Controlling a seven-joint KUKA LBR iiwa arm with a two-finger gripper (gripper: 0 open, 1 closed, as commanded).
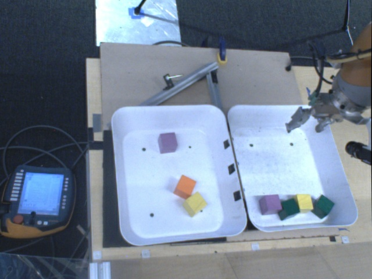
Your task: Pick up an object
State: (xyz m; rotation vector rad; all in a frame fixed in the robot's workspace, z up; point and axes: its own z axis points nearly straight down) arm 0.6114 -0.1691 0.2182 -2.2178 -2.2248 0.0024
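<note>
Plainly, the hand (308,121) hangs over the right bin (343,173), fingers spread apart; nothing sits between them.

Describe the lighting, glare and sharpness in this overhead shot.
Camera view: even, soft light with short shadows beside the orange block and yellow block; the silver sheet at the top glares; the left bin looks bright but unclipped; the gripper is slightly soft.

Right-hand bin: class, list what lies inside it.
Inside the right bin, along its near wall: a purple cube, a dark green cube, a yellow cube and another dark green cube. The pincer hangs over its far edge, hiding a little floor.
</note>
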